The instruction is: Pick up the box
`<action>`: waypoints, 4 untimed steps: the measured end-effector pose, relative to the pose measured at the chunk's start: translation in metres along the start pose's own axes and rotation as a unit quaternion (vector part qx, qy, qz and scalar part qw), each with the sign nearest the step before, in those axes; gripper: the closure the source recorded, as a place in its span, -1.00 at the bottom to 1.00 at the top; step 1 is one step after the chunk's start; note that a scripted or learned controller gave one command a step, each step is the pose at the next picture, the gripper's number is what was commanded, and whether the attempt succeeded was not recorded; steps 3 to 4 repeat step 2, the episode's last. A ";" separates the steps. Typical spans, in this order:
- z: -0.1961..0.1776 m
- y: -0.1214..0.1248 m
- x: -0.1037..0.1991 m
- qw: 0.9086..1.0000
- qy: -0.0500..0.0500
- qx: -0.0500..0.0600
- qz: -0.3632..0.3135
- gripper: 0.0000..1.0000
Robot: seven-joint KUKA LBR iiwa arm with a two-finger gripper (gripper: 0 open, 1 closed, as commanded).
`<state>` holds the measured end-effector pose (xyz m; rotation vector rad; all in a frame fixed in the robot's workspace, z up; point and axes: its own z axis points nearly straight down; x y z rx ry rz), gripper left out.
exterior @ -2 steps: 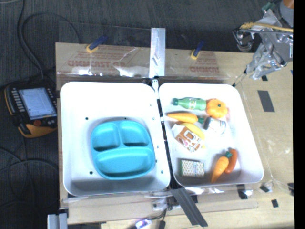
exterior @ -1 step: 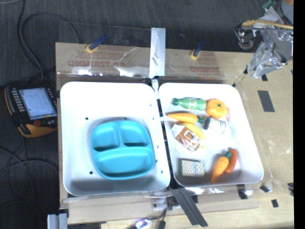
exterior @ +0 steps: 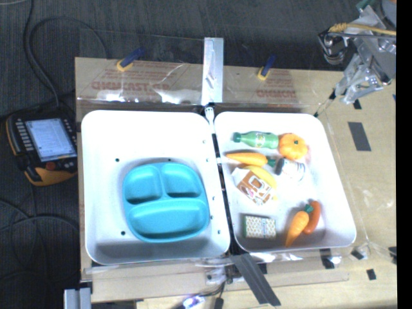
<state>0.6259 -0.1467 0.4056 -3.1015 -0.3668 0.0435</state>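
A small flat box [exterior: 259,226] with a pale green speckled face lies near the front of the right bin [exterior: 335,172]. A white and orange carton [exterior: 254,187] lies tilted just behind it, mid-bin. My gripper [exterior: 347,98] hangs outside the bins, beyond the right bin's far right corner, well away from both. Its silver fingers [exterior: 339,92] are spread apart with nothing between them, so it is open.
The right bin also holds a green bottle [exterior: 256,138], an orange [exterior: 293,147], a banana [exterior: 248,158] and two carrots [exterior: 301,221] right of the box. A blue divided plate [exterior: 167,200] sits in the left bin [exterior: 103,147]. A pendant [exterior: 42,143] lies at far left.
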 end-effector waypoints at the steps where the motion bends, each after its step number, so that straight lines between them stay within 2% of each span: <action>1: 0.010 0.006 0.035 1.000 0.011 -0.009 0.013 1.00; 4: 0.002 0.005 0.035 1.000 0.010 -0.008 0.011 1.00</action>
